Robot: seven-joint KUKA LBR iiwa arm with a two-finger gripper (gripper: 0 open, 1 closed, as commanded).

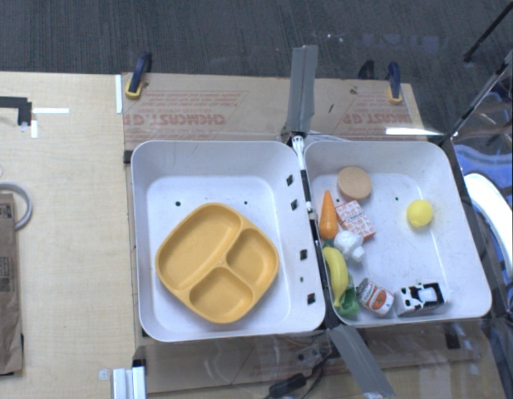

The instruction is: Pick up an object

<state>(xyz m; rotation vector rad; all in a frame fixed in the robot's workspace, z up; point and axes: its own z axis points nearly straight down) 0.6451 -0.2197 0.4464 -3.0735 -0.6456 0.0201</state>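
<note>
The right bin (pixel 456 223) holds several small items. A tan round disc (pixel 353 183) lies near its back. Below that, along the left wall, come an orange carrot (pixel 328 214), a red-and-white packet (pixel 356 220), a small white lump (pixel 347 242) and a yellow banana (pixel 335 271). A green piece (pixel 347 304), a red can (pixel 374 297) on its side and a black-and-white carton (pixel 420 298) lie along the front. A yellow ball (pixel 419 214) sits alone toward the right. In the left bin (pixel 148 223), a yellow divided plate (pixel 217 262) lies flat.
Brown cardboard (pixel 206 110) lies behind the bins, held by two yellow clamps (pixel 140 77). A grey bar (pixel 303 90) stands at the back between the bins. A brown paper bag (pixel 2 281) rests on the bench at far left.
</note>
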